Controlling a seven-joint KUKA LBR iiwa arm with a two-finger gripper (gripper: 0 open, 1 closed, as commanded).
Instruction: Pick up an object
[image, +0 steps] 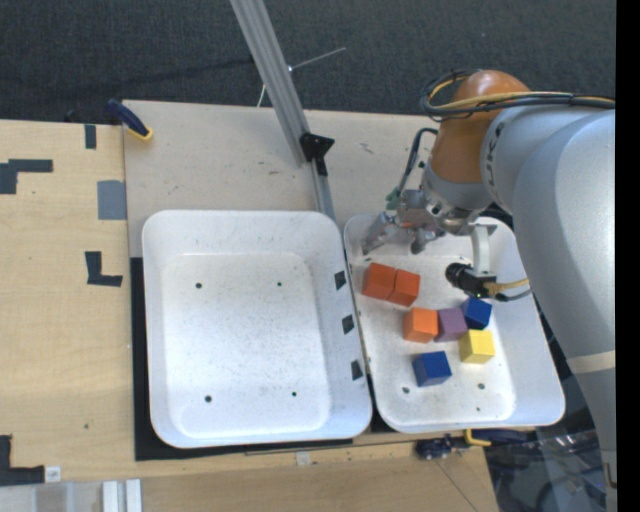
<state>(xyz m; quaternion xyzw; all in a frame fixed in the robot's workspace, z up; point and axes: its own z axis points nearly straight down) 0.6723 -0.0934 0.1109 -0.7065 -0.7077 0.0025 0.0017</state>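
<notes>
Two shallow white bins sit side by side on a pale wooden bench (60, 330), seen from above at a slant. The left bin (240, 222) is the larger in view, and its floor is marked with four small dark dots and fine specks. The right bin (500, 398) holds six coloured blocks, any of which could be picked up. A long orange block (391, 284) lies towards the bin's upper left. Below it is a row of an orange cube (421, 324), a purple cube (453, 322) and a small blue cube (478, 313), each close against the next. A yellow cube (477, 346) lies just under the small blue one, and a larger blue cube (432, 368) sits alone nearer the lower edge. The grey arm (560, 200) reaches in from the right, its orange band (465, 140) bent over the top of the right bin. The gripper (398, 238) is low over that bin's upper left corner, just above the long orange block in the view. Whether it is open or closed cannot be told. All six blocks rest on the bin floor. A slanted metal strut (275, 75) with a black clamp (316, 147) crosses the bench above the bins, and dark tape pieces (100, 268) mark the bench at left.
</notes>
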